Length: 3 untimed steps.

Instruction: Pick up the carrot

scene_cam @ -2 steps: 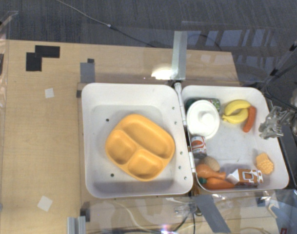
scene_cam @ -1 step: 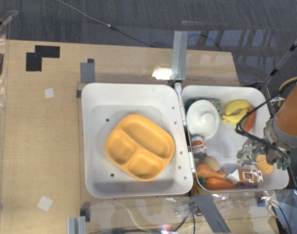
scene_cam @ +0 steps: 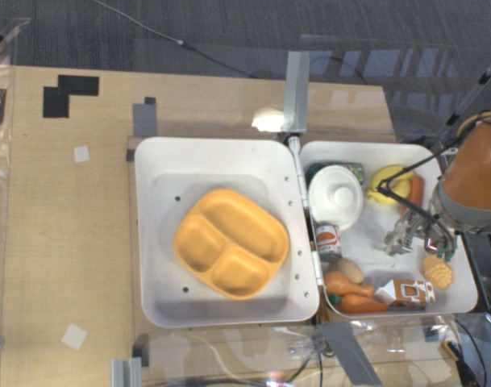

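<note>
We see the carrot (scene_cam: 359, 301) lying on its side at the near edge of the right bin (scene_cam: 469, 295), its orange body running along the front wall. Just beside it sit a chicken-leg-like piece (scene_cam: 342, 281) toward the left bin, a pale potato-like lump (scene_cam: 350, 269), and a small orange and white carton (scene_cam: 409, 292) on its other side. A red-labelled can (scene_cam: 327, 239) stands a little further back, near the divider.

The claw (scene_cam: 409, 237) hangs over the middle of the right bin, on the arm's side, near the corn piece (scene_cam: 438, 272) and apart from the carrot. We cannot tell from this slanted view whether it is open or closed; nothing appears to sit inside it. The white bowl (scene_cam: 336, 193) and the banana (scene_cam: 391, 184) lie at the back of the same bin. The left bin (scene_cam: 148, 216) holds a yellow divided plate (scene_cam: 231, 243).

We judge the step in hand to be the approach: the carrot is not yet reached. The next move calls for travel toward the near edge and toward the divider, then a descent with the claw set across the carrot's narrow width. The crowding of the neighbours and the bin wall leaves little room, so a careless descent could strike the carton or the chicken-leg-like piece instead.
</note>
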Motion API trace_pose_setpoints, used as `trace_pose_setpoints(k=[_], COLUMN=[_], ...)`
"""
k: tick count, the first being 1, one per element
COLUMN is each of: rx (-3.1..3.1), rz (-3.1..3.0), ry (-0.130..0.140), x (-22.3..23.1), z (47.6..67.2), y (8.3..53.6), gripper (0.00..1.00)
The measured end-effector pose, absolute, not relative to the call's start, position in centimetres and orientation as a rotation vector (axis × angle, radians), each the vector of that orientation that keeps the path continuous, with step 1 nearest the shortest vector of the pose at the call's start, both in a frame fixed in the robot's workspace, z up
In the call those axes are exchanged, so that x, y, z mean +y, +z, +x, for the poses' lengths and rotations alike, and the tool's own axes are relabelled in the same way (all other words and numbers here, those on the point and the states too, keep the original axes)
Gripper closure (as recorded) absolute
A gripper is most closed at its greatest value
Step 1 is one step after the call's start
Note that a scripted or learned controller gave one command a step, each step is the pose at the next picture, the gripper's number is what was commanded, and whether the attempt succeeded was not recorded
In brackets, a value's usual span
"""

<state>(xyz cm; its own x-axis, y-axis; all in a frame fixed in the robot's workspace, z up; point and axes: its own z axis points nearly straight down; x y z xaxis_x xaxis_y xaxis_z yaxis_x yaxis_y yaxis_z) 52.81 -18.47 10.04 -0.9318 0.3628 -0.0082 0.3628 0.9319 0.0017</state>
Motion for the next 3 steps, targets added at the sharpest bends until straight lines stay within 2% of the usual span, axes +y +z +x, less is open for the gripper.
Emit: trace_pose_setpoints(k=[1,2,3], rx=[2.822,2.967,2.929], rz=[1.351,1.017,1.074], ry=[0.003,0.001,0.002], x=[-20.5,-20.5,-20.6], z=[58.4,56.5,56.7], y=[19.5,11.8,28.5], gripper=[1.0,1.0,1.0])
